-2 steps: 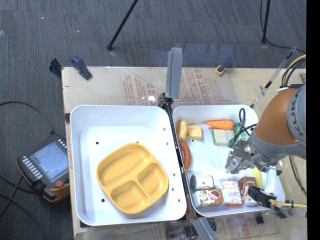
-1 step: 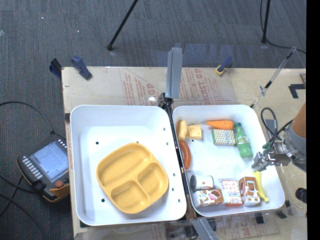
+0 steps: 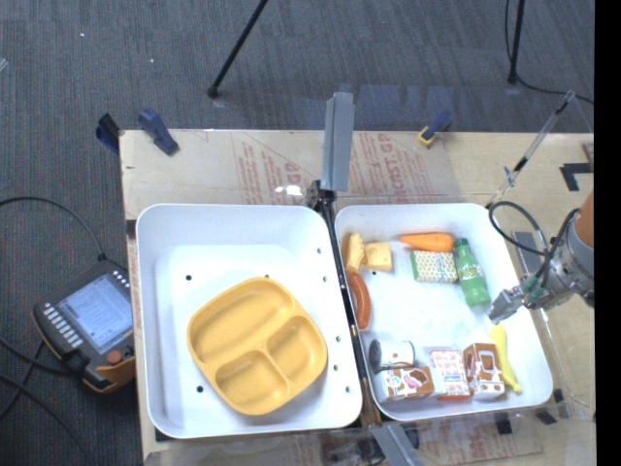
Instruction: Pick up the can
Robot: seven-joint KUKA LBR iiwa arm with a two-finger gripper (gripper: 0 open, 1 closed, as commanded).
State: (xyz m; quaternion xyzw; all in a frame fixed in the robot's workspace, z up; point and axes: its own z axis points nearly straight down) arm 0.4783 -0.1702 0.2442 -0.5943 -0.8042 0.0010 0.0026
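The can (image 3: 390,354) lies on its side in the right bin (image 3: 427,223), near that bin's front left corner; its dark end faces the divider between the bins and its pale body runs away from the divider, so its long axis is roughly across the bin. Just in front of the can sits a row of small cartons (image 3: 446,374); a red sausage-shaped toy (image 3: 361,300) lies just behind it along the divider. The gripper (image 3: 508,304) hangs over the far right side of the same bin, beside the green bottle (image 3: 472,275) and above the banana (image 3: 506,355); whether the jaws are apart or together cannot be told at this size. From the jaws the can lies well off toward the divider and somewhat nearer the front rim; I judge the approach has not begun, and the next move must cross most of the bin, then close across the can's short axis.
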